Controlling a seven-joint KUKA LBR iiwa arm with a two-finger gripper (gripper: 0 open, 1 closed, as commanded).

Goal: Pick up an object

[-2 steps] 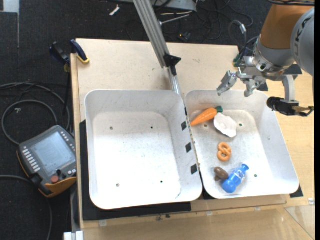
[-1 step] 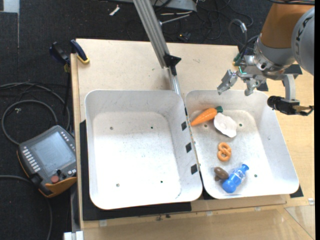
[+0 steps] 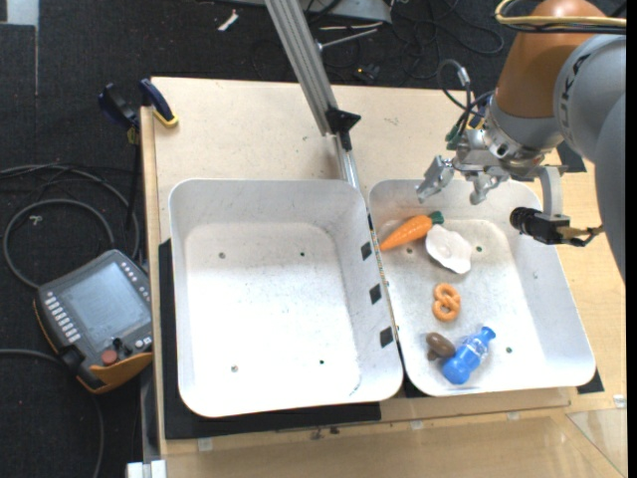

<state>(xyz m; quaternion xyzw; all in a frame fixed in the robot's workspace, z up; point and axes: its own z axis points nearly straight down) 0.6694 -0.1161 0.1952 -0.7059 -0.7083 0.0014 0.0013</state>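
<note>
A single fixed camera sits above the desk (image 3: 249, 118) and looks down at a slant, far enough back to take in both white bins (image 3: 269, 297) side by side, the dark floor (image 3: 60, 88) beyond, and the arm (image 3: 557, 68) entering from the right.

carrot (image 3: 406, 232) | white lump (image 3: 449, 249) | pretzel (image 3: 447, 302) | blue bottle (image 3: 467, 356) | right bin (image 3: 557, 297)

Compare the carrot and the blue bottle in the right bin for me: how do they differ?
The carrot is orange and tapered with a green tip; the blue bottle is blue and stubby. The carrot lies at the bin's far end, near the gripper; the bottle lies at the near end, beside a brown lump. Both lie on their sides in the right bin.
</note>
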